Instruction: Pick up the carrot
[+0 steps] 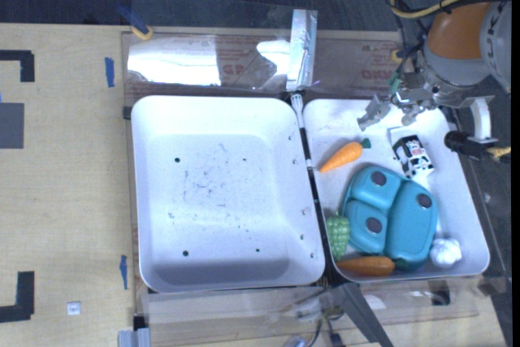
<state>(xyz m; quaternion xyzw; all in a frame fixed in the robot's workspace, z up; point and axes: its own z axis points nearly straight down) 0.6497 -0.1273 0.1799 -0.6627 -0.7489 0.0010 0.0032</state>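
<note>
Orange carrot (pixel 341 157) lay near the right bin's (pixel 478 244) left wall. End effector (pixel 388 109) hovered at the bin's far edge, fingers spread, grasping nothing.

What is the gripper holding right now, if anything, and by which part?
Nothing. The gripper hangs over the right bin's far end with no object between its fingers. The carrot lies apart from it on the bin floor.

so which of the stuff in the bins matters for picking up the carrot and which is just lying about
For the job:
carrot, right bin
pincer, above that bin's far end

Lying about:
blue toy
black-and-white toy
green toy
orange piece at the near edge
white ball
left bin
</note>
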